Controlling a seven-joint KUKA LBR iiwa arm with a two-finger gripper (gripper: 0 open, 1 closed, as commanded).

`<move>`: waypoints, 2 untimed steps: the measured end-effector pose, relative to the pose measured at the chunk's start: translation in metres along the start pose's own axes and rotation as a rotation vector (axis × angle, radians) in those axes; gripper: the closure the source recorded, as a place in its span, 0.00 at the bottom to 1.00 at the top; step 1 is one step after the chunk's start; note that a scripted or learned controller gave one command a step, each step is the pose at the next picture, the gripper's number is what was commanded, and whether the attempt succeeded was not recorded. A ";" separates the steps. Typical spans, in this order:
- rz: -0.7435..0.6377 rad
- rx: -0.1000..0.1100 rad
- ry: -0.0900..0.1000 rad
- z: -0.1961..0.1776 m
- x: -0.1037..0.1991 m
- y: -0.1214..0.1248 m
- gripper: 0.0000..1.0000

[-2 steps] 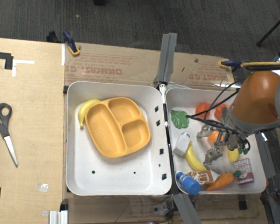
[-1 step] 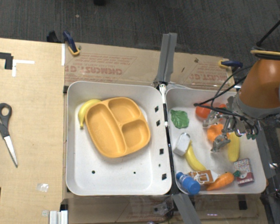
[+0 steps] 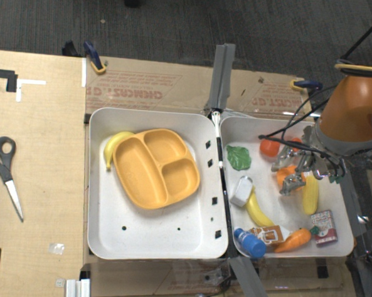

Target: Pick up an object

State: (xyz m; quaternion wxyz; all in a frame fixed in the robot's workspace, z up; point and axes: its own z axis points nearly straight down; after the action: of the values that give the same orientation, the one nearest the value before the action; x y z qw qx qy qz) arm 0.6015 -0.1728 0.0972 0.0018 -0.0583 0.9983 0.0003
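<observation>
Gripper (image 3: 292, 176) low in right bin (image 3: 281, 127), over small orange piece (image 3: 289, 177), beside yellow corn-like item (image 3: 309, 194). We cannot tell its state. We'd centre on the orange piece, clear the yellow neighbour, then close and lift straight up
</observation>
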 end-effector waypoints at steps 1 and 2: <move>0.064 -0.002 0.006 0.008 0.062 0.050 1.00; 0.065 0.000 0.002 0.008 0.061 0.050 0.00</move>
State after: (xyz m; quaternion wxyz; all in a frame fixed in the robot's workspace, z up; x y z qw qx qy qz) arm 0.5356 -0.1307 0.0892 0.0007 -0.0259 0.9997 0.0005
